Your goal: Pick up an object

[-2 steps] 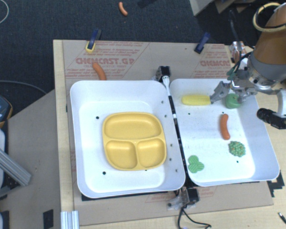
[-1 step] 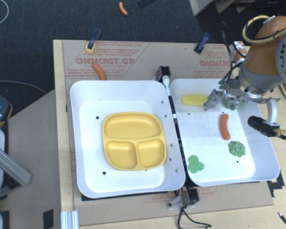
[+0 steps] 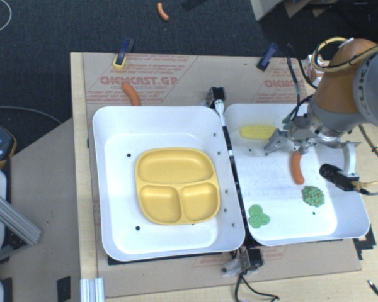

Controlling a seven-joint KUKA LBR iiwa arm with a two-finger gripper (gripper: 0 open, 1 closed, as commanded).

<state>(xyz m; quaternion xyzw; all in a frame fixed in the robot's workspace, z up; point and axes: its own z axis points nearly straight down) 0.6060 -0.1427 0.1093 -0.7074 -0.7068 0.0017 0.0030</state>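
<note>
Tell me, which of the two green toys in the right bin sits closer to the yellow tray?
The flat light-green one, at the right bin's left edge. The darker bumpy green one lies farther right.

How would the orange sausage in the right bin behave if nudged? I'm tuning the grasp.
The sausage looks round and smooth, so it would probably roll sideways or slip. It seems small, likely light, lying on the right bin floor.

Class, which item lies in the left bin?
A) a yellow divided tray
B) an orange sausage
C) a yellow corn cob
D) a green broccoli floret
A: the yellow divided tray sits alone in the left bin; the corn cob, broccoli floret and sausage lie in the right bin.
</note>
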